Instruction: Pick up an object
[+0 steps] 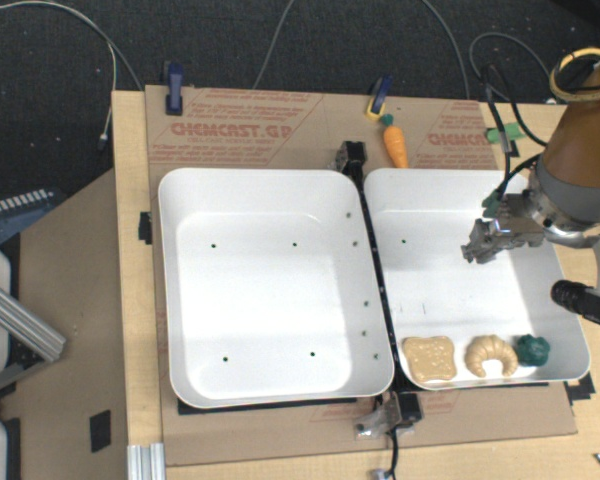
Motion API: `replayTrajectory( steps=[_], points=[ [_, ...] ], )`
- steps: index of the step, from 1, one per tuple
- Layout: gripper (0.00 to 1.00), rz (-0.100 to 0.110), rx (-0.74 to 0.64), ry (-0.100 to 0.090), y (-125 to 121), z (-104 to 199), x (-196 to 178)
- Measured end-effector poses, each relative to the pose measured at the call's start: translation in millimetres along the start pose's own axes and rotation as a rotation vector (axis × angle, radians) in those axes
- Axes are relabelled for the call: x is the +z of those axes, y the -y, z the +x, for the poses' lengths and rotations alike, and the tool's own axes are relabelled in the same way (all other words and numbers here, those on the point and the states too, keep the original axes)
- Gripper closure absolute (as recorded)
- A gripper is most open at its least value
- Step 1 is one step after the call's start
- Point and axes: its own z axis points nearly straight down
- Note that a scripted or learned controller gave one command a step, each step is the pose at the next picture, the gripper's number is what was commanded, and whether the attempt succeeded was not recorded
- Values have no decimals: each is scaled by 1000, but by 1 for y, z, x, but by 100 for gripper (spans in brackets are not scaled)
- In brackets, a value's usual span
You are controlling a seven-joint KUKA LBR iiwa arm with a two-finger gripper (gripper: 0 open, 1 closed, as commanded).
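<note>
Three objects lay along the near edge of the right bin [450, 208]: a tan toast [428, 358], a croissant [491, 356] just beside it, and a small green piece [531, 349] at the corner. An orange carrot [395, 145] rested outside the bins on the cardboard [230, 128], near a blue clamp [380, 96]. The left bin [180, 268] sat beside the right one, their rims touching. The gripper [477, 249] hung over the right bin's middle, well apart from the three objects, nothing between its fingers; whether they were apart or together could not be told. Faint red print on the cardboard was mirrored and too blurred to read surely.
</note>
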Motion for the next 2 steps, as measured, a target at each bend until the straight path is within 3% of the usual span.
replayTrajectory(
  steps=[1,2],
  points=[
    [100,0,1,0,-1,0,-46],
    [100,4,-3,-1,2,46,-47]
  ],
)
